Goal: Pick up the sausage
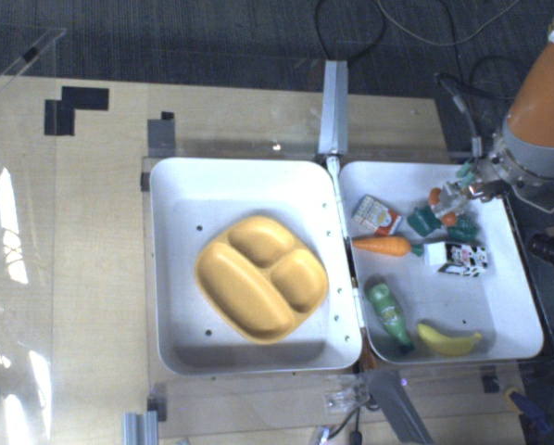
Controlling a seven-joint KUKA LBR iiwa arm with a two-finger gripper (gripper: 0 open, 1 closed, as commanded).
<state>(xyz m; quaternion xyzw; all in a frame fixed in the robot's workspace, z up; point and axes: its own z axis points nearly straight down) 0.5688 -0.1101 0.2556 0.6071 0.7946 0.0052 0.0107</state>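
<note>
Gripper [463,190] is low over the far corner of the right bin [527,315]. It's too blurred to tell whether the jaws are apart or together, and nothing is visibly held.

Sausage [436,196]: my best guess is the small reddish-brown piece just beside the jaws, on the side toward the other bin. It's tiny in frame, so the ID is uncertain.

Handling, judged: probably a light toy, smooth-skinned and round, so it will likely roll or squirt out if pinched off-centre. Take it across the short width at mid-length, with the jaws square to its long axis.

Clutter:
- teal block [423,219] sits just past the sausage from the jaws, touching or nearly so. It's the main obstruction and may get nudged or grabbed along with it.
- black-and-white box [459,259] is near the jaws, on the front side.
- small carton [373,213] and carrot [382,246] are farther out, toward the divider.
- green bottle [389,312] and banana [448,339] are well apart from the jaws, at the front.
- yellow divided tray [261,275] is in the left bin [170,248], so it's irrelevant.

Risk: there's little room near the bin wall for the approach.
</note>
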